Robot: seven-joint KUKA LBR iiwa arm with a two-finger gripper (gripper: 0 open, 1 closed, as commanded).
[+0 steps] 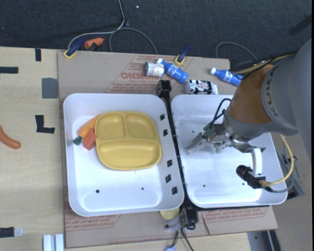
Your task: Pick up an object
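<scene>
While the yellow plate fills the left bin, the hand hovers right.

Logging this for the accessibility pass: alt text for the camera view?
The grey arm's gripper is low in the right white bin, with nothing seen in it. The left white bin holds a yellow divided plate beside a carrot; a sausage lies on the bench.
</scene>
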